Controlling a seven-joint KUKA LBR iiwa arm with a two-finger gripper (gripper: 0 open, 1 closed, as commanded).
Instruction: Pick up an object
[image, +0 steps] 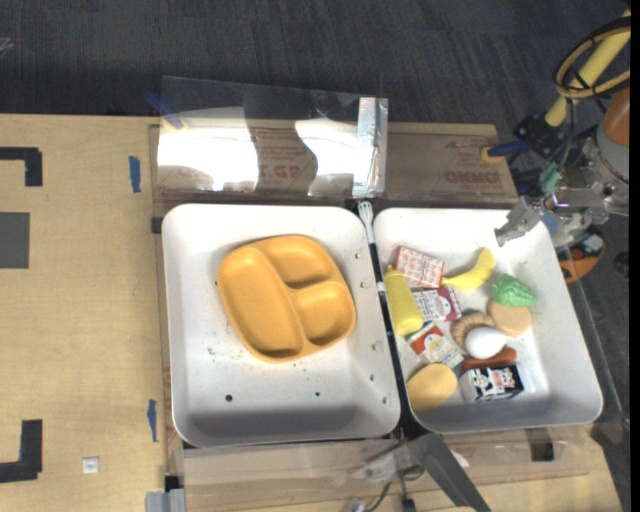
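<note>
Camera view: the gripper (520, 222) hovers over the right bin's (575, 345) far corner, its opening impossible to tell.

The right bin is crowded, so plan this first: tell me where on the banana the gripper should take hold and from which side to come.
Grip the banana near its upper, bin-corner end, coming from above with fingers across its narrow width. That end sticks out toward bare bin floor, while its lower end lies close to the small cartons. The gripper is near the bin's far right corner.
</note>
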